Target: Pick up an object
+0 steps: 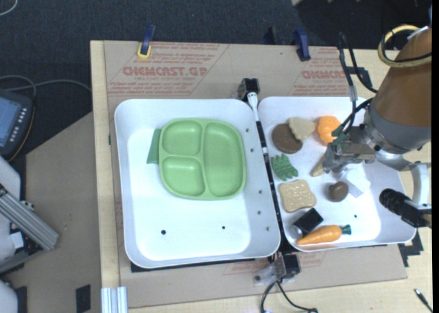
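In the right bin (pixel 363 226) lie several food toys. A brown round cookie (pixel 286 138) and a beige piece (pixel 301 126) are at the back left, with an orange fruit (pixel 327 128) beside them. A green leafy piece (pixel 282 166), a tan cracker (pixel 296 195), a small brown ball (pixel 337 191), a black block (pixel 308 221) and a carrot (pixel 320 235) lie nearer the front. My gripper (pixel 337 159) hangs low over the middle of this bin, just below the orange fruit and above the brown ball. Nothing shows as held.
The left bin (pixel 137 188) holds a green divided plate (pixel 203 158). The arm's grey and orange body (pixel 405 99) covers the right bin's back right part. Clamps (pixel 145 49) sit on the board's far edge.
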Available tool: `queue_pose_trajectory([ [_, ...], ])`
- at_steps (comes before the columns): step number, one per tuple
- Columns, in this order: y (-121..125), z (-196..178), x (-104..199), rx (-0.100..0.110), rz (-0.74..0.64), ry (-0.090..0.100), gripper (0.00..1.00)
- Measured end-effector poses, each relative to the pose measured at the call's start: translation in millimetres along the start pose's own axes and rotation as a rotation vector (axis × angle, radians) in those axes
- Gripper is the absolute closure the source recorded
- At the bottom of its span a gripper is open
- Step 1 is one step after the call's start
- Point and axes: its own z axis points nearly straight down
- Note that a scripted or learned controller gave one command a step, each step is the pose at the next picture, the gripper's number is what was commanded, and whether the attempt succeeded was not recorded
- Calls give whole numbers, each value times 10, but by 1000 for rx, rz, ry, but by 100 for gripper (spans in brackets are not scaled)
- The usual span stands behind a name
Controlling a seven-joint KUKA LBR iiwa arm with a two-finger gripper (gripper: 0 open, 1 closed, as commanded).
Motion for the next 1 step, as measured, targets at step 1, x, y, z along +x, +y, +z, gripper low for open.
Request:
queue_pose_trajectory([
  [1,-64,198,-16,2,1,0,100],
])
